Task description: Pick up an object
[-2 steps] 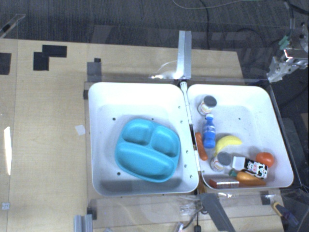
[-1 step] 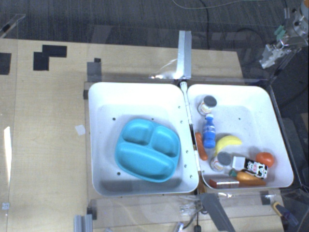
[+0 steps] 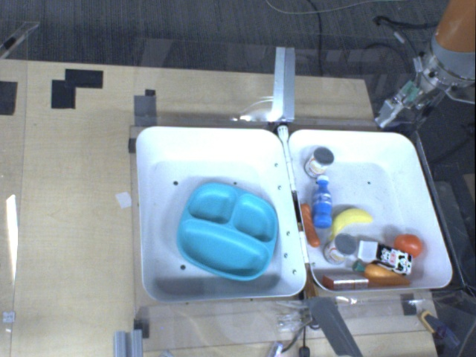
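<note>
Gripper (image 3: pixel 392 111) hovers beyond right bin (image 3: pixel 387 155) corner, finger state unclear; blue bottle (image 3: pixel 322 204), banana (image 3: pixel 350 219) inside.

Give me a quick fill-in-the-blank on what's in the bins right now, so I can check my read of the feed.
1. The blue divided plate lies in the ____ bin.
2. The blue bottle lies beside a yellow ____.
3. The gripper hangs outside the right bin, past its far ____ corner.

Missing words: left; banana; right
</note>
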{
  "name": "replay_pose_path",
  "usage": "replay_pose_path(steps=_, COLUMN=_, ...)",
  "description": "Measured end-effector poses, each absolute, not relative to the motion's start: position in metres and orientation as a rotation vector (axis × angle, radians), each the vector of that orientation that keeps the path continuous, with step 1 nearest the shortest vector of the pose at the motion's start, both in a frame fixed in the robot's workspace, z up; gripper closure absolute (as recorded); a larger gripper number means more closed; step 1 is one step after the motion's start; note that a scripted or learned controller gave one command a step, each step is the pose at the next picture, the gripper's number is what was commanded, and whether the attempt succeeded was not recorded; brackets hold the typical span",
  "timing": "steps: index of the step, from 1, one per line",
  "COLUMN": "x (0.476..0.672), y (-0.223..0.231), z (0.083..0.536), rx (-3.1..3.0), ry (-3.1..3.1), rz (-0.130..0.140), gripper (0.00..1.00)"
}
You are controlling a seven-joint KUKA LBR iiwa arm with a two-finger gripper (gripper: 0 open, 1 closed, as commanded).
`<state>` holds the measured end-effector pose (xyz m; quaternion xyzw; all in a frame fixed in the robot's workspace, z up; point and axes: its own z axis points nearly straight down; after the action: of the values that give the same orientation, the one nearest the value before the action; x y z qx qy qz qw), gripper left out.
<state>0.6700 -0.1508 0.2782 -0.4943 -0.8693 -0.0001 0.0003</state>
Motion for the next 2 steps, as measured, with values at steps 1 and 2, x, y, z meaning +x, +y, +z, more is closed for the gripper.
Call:
replay_pose_path(steps=1, x=0.67, y=-0.159, z=0.348, rx=-1.613, ry=-2.699, rz=-0.001, gripper=1.0)
replay_pose_path(steps=2, x=0.639, y=-0.145, z=0.319, rx=-1.711, ry=-2.629, rz=0.003, gripper=1.0)
